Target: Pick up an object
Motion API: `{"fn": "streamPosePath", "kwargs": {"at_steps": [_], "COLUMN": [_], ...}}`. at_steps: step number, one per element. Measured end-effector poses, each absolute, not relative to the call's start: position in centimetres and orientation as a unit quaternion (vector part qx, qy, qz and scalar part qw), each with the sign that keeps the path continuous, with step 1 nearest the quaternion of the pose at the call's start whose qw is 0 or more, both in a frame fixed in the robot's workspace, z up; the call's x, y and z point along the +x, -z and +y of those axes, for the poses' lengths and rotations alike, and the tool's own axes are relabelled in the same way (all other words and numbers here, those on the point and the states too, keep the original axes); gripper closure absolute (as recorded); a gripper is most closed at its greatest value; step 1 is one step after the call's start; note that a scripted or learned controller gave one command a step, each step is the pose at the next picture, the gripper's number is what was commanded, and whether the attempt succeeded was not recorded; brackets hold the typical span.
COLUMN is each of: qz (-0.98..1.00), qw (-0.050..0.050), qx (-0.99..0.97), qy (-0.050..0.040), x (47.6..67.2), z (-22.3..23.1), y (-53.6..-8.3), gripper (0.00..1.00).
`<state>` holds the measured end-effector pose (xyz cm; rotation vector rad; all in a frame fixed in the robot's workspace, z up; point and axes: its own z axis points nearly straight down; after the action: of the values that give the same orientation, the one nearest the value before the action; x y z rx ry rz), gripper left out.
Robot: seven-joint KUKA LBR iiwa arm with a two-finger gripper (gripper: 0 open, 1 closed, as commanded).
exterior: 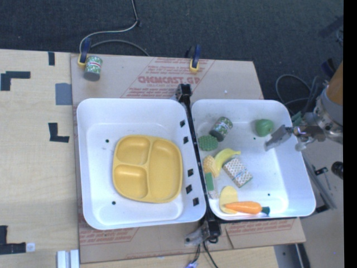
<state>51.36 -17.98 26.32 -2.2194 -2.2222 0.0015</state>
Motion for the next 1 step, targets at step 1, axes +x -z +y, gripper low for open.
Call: {"fn": "streamPosePath", "kwargs": {"at_steps": [1], "qz": [-0.708], "qw": [0.002], "qx": [-0.707], "qy": [-0.0012], "x": [55.38], "z": [-14.78], "y": [-12.71], "gripper": [0.00]}}
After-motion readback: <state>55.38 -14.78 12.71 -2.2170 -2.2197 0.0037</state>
